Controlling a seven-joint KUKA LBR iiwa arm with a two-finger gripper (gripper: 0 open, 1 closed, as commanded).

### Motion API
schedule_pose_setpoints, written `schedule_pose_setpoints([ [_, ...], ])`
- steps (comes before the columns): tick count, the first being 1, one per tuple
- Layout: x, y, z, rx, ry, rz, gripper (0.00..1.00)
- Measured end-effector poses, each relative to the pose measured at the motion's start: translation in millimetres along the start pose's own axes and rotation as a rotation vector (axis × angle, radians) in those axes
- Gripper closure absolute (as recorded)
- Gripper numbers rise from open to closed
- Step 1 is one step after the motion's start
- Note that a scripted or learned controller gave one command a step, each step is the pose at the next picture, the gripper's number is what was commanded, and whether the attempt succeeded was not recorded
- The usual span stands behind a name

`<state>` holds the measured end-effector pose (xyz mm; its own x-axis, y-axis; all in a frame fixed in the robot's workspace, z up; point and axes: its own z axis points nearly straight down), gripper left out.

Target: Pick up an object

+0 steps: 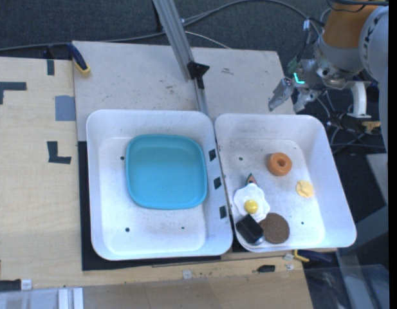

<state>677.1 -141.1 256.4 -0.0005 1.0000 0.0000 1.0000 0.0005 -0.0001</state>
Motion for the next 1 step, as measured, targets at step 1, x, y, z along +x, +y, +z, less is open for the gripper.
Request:
schedule_pose_setpoints([
  [1,0.0,0.0,0.1,0.0,0.0,0.0,0.0],
])
